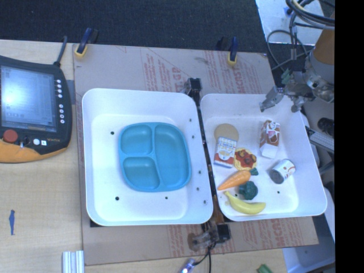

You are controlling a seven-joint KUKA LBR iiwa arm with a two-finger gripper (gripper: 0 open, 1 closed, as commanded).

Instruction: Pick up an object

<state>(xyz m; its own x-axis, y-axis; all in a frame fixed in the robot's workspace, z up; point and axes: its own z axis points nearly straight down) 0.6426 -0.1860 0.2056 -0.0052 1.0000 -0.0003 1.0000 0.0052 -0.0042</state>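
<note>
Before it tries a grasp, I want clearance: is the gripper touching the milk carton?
Apart. The camera view shows bare white bin floor between the gripper and the milk carton below it.

The arm (pixel 318 56) shows at the far right as a cluster of metal-grey parts with an orange band above the wrist. Black cables loop around its upper section, one thick coil edged in yellow at the far right corner, and thinner dark leads run down toward the wrist. The tool (pixel 282 100) is silver-grey, built of small angular metal pieces, with two slender fingers (pixel 271 100) of pale metal. Finer markings or screws are too small to tell.
</note>
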